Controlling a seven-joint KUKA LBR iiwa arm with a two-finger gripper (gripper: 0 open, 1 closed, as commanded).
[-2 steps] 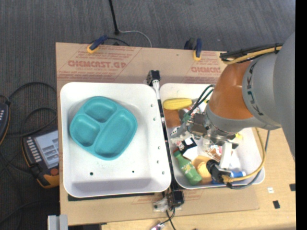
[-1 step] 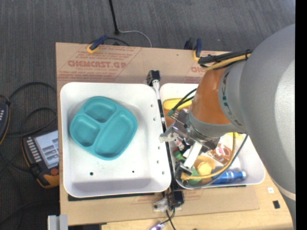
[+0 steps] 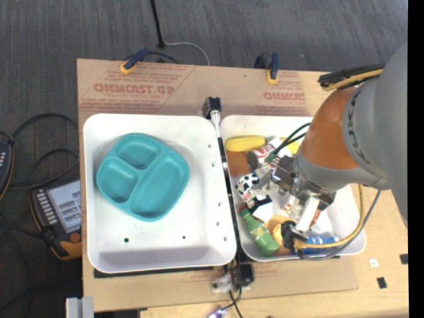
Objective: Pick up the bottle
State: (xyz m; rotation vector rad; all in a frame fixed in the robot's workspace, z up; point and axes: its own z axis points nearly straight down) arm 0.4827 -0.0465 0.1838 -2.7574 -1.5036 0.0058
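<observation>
Although the arm (image 3: 358,138) covers much of the right bin (image 3: 260,119), you can pick out the green bottle (image 3: 259,233) lying on its side near that bin's front left corner, close to the wall next to the left bin (image 3: 112,244).

Gripper (image 3: 283,181): low over the clutter at the bin's middle. You cannot tell from this angle whether it is released or clenched.

Key relation: the bottle lies toward the view's lower left of the gripper, near it but apart. A cow-patterned toy (image 3: 248,185) sits just behind the bottle.

Long axis of the bottle: slanted, running from upper left to lower right in the view. Judge, then, that a grasp wants the gripper to travel toward the front left corner and close across that slant, not along it. A yellow-orange piece (image 3: 277,225) sits touching or just beside the bottle's right flank. You cannot tell which, and it may crowd the grasp.

Count:
- one bottle
- one cow-patterned toy
- one yellow oblong item (image 3: 244,142) at the bin's back
- one blue item (image 3: 322,240) at its front
- one teal divided plate (image 3: 142,175) in the left bin
- two bins on one tabletop (image 3: 132,88)
</observation>
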